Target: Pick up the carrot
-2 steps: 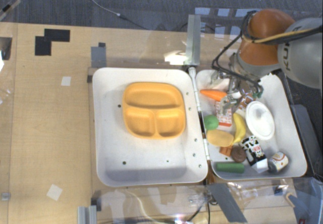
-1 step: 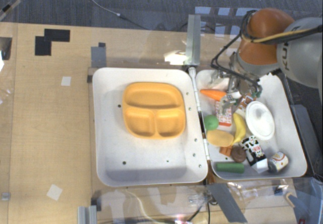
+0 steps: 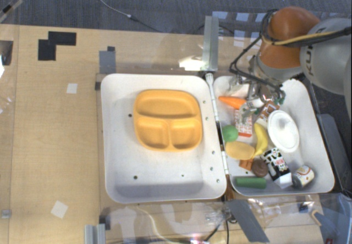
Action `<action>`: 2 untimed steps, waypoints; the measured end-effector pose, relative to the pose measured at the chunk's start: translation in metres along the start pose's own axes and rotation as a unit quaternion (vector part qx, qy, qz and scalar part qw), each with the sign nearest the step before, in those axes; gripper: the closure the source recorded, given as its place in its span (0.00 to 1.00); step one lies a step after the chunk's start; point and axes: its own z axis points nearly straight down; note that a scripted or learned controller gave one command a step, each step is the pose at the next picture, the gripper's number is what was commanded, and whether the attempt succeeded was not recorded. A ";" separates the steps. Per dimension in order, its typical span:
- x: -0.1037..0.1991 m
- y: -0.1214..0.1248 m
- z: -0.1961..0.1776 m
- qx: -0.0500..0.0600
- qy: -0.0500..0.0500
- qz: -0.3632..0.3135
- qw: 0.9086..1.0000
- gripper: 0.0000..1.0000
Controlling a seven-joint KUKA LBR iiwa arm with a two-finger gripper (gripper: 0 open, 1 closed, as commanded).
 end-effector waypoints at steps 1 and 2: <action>-0.002 0.001 0.001 -0.002 0.003 0.033 0.999 0.00; -0.001 0.000 0.002 -0.002 0.006 0.076 0.997 0.00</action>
